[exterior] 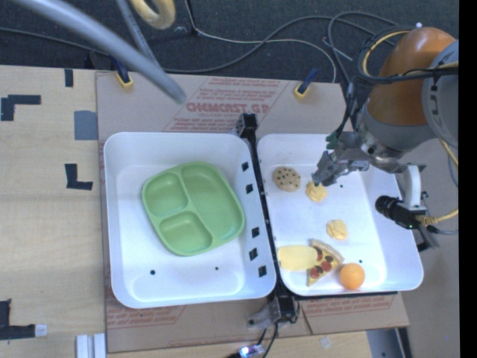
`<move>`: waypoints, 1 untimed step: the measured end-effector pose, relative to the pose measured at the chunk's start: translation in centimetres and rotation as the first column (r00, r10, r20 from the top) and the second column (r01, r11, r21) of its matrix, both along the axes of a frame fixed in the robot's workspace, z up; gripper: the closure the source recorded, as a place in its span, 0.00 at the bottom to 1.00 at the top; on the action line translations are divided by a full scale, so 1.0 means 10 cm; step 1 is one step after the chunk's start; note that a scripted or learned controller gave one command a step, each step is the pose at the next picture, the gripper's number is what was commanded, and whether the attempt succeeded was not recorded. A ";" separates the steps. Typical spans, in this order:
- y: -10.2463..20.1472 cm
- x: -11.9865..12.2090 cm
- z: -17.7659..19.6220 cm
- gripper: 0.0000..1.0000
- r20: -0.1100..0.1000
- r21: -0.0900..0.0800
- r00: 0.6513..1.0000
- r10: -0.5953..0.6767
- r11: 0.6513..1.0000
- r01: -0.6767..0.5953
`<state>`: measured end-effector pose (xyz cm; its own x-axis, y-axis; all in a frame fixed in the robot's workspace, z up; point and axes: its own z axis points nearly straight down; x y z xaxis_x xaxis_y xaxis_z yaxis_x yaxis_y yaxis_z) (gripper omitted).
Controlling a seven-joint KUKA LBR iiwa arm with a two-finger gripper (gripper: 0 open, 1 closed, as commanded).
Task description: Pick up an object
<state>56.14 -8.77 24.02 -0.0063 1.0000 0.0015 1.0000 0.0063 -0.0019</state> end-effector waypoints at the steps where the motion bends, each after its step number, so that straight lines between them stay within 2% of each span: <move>1: 0.54 0.06 0.07 1.00 0.001 0.000 1.000 0.001 1.000 -0.001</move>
<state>56.70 -3.35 24.69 -0.0073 1.0000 0.0016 1.0000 0.0073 -0.0006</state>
